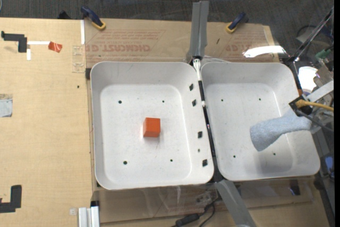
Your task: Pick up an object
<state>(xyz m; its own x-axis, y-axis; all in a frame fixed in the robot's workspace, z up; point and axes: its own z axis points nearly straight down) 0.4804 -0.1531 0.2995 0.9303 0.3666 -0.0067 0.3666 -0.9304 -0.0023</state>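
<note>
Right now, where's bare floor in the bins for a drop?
Left bin: free all around the orange block, widest toward the back and side walls. Right bin: back and left parts open; the tool and arm crowd the front right.

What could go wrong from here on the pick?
1. The arm hangs blurred over the right bin, while the only object, the orange block, sits in the left bin; closing here would likely grab nothing.
2. Crossing over means clearing the raised rims and clips between the bins; a low path could snag.
</note>
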